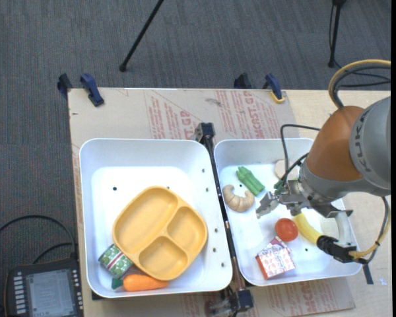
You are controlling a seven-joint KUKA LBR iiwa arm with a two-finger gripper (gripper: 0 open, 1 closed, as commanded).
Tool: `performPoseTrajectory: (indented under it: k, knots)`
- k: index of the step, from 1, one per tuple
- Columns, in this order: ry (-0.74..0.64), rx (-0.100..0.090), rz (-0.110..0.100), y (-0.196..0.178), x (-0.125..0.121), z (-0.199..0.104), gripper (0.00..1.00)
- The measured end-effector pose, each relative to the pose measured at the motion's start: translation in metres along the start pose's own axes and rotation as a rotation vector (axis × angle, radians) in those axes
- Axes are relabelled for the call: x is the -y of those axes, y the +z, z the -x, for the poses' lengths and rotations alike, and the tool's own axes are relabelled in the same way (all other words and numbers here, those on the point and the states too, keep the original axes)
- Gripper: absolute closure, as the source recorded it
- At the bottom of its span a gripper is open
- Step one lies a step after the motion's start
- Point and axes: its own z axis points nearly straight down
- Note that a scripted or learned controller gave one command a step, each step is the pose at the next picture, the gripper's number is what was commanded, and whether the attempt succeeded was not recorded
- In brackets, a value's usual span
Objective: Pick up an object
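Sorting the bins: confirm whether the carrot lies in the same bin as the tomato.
No: the carrot lies in the left bin, the tomato in the right bin.

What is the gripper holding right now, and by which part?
Nothing that can be seen. The gripper hangs over the right bin between the croissant and the tomato, with no object between its fingers.

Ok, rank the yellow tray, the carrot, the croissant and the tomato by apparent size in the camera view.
Largest to smallest:
1. yellow tray
2. carrot
3. croissant
4. tomato
Carrot and croissant look close, so that pair is uncertain.
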Motion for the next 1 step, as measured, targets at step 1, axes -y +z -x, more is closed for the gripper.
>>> performPoseTrajectory:
  k: [1]
  knots:
    - [-0.009, 0.003, 0.002, 0.019, -0.0538, -0.0371, 0.0]
